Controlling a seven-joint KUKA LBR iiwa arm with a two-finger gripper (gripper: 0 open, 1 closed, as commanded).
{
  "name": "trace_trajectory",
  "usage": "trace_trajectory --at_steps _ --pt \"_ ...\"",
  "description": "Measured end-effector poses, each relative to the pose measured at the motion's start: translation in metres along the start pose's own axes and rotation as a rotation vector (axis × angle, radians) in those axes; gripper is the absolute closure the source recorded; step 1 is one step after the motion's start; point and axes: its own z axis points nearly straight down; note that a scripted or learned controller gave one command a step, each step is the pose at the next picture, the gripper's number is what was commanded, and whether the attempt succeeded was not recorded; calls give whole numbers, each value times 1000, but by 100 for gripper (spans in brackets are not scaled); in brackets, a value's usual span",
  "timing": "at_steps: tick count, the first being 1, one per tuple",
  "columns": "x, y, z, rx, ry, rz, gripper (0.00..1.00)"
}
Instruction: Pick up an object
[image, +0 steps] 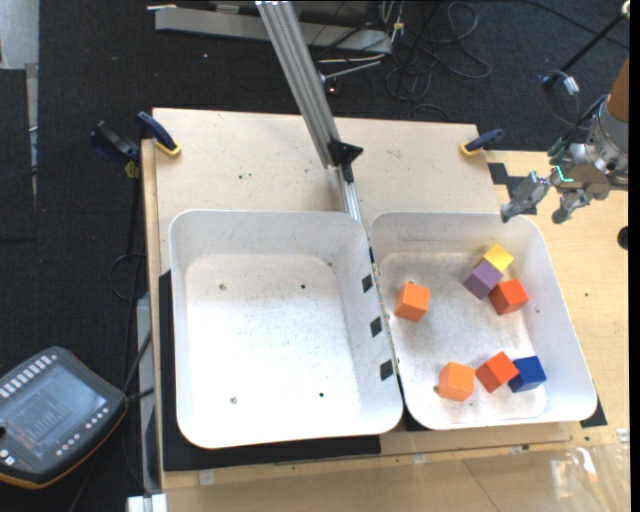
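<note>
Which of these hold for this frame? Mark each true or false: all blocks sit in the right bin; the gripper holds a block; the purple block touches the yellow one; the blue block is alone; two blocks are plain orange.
1. All blocks sit in the right bin: true.
2. The gripper holds a block: false, it hovers above the bin's far rim with nothing in it.
3. The purple block touches the yellow block: true.
4. The blue block is alone: false, it sits against a red-orange block.
5. Two blocks are plain orange: true, one near the divider, one near the front.

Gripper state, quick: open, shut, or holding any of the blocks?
End effector: open, holding nothing, above the far right corner of the right bin; blocks lie in that bin.
</note>
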Motion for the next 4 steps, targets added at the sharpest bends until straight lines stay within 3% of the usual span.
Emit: trace_trajectory --at_steps 2,3,4 --pt "0 4 112 6 2 2 0" --pt "1 14 152 -12 -3 2 0" --pt "1 15 142 -15 -6 0 100"
